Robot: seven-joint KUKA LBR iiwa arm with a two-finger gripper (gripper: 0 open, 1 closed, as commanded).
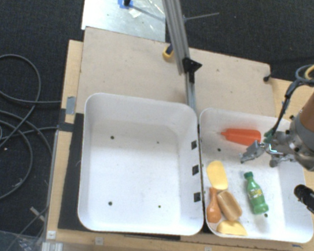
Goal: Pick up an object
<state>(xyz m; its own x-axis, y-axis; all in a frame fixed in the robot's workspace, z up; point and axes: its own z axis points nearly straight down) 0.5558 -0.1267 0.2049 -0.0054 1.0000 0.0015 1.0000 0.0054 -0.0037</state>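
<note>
The right bin (299,228) holds several items. An orange carrot-like piece (241,136) lies near its far wall. A green bottle (256,193) lies in the middle. A yellow oval piece (217,175), a small orange piece (214,206), a brown bun (229,204) and a yellow wedge (233,227) cluster at the near left. My gripper (263,156) hangs over the bin, just right of and below the orange piece and above the bottle. It is open, with nothing between its fingers.
The left bin (90,159) sits beside the right one, with black clips along the shared wall (195,170). A metal pole (179,35) slants across the back of the bench. Cables lie on the floor at the left.
</note>
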